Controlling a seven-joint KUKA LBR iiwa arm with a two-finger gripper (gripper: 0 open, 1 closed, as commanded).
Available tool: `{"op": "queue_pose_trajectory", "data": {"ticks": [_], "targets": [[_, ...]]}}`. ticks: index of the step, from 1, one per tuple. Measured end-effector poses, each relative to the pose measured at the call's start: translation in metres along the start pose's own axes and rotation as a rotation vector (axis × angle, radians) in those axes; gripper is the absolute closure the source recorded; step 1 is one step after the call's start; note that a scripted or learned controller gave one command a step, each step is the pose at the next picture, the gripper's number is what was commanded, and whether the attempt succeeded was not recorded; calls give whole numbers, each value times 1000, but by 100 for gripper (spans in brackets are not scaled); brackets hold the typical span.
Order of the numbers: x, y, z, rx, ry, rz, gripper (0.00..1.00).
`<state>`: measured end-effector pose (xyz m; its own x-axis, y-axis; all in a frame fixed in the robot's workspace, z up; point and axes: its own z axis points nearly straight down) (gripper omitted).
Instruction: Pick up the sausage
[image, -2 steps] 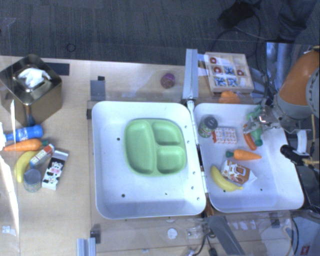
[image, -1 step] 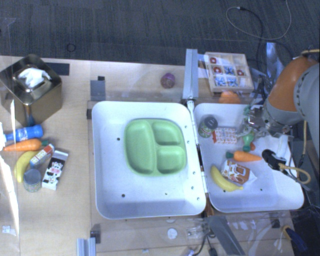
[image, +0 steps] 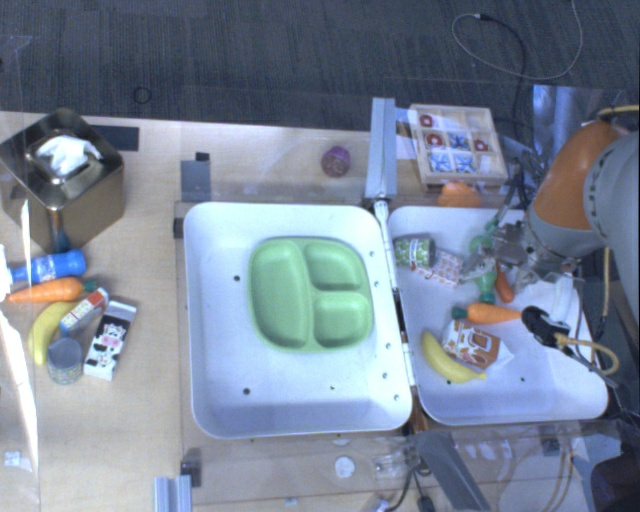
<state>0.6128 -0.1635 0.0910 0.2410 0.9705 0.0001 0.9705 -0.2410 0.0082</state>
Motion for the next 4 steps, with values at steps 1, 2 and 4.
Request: {"op": "queue_pose_trajectory", "data": {"ticks": [1,2,4], "targets": [[1,1,-13,0,0,-5,100],[6,26,-116,-1,0,-368,100],[-34,21,-5,0,0,-350,0]]}}
